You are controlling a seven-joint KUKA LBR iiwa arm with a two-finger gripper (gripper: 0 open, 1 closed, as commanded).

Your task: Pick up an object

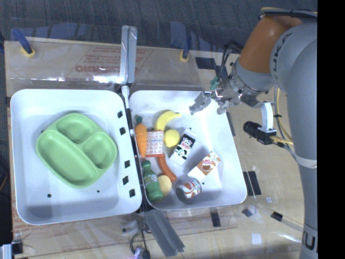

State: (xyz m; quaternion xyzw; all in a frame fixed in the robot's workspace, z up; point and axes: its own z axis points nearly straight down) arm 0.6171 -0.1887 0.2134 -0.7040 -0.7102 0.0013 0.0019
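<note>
The claw [209, 104] hangs spread and empty over the right bin's [233, 190] far corner. Just below-left lie a banana [165, 118] and lemon [171, 138]. It looks like the approach step; next it must descend onto one.

The grey arm [294, 96] is extended from the right, its orange band [264, 42] turned upward; the end effector [210, 106] is seen spread apart, nothing held between its fingers

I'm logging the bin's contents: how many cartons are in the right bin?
2. A black-and-white milk carton lies mid-bin beside the lemon; an orange-and-white carton lies nearer the front right, above the can. Others could be hidden underneath.
</note>
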